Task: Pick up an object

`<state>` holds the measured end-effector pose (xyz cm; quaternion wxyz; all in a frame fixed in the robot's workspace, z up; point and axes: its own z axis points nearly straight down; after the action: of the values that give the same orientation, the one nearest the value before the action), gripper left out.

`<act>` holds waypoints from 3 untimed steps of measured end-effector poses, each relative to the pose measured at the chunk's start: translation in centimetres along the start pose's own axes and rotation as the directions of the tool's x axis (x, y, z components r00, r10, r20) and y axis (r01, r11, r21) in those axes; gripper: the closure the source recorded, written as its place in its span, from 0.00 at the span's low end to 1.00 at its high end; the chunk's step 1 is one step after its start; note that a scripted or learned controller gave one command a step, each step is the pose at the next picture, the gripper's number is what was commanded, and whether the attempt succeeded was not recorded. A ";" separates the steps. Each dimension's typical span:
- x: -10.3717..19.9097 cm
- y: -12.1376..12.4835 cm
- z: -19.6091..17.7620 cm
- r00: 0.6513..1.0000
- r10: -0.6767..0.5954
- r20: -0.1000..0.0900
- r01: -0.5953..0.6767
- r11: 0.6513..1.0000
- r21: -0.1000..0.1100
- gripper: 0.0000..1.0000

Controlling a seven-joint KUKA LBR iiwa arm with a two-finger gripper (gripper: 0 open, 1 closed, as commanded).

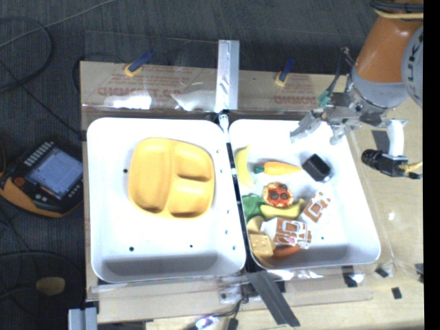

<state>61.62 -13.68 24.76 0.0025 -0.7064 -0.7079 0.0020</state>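
Camera view, looking down on both bins. Your gripper (317, 124) hangs over the far edge of the right bin (357, 205), fingers spread apart, nothing between them. The arm (386, 47) comes in from the right, orange band above the wrist.

Things to pick all lie in the right bin, crowded toward its left and near side. A black block (317, 166) sits apart from the rest, just below the gripper and nearest to it. Left of it lies a carrot (278, 168), touching a banana (241, 166) that runs along the divider (232, 184). Below the carrot sits a pizza slice (278, 194), resting on a green piece (251, 205). Right of that a small red-and-white box (316, 208), and nearer you a printed packet (290, 233); its writing is too small to read. A cracker (260, 243) lies at the near-left corner.

The left bin (110, 246) holds a yellow tray (172, 177), well apart from the gripper.

Off the bench to the left, a handheld pendant (48, 176) lies on the floor. Two blue-and-yellow clips (139, 62) sit on the back board.
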 end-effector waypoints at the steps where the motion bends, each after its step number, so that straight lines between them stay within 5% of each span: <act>1: 3.1 -3.8 13.5 0.989 0.148 0.000 -0.148 0.989 0.002 0.00; 2: 2.6 -7.2 15.7 0.998 0.058 0.000 -0.058 0.998 -0.028 0.00; 3: 5.6 -3.8 6.8 1.000 -0.004 0.001 0.004 1.000 0.000 0.00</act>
<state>57.79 -8.04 17.94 0.0021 -0.7048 -0.7094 0.0024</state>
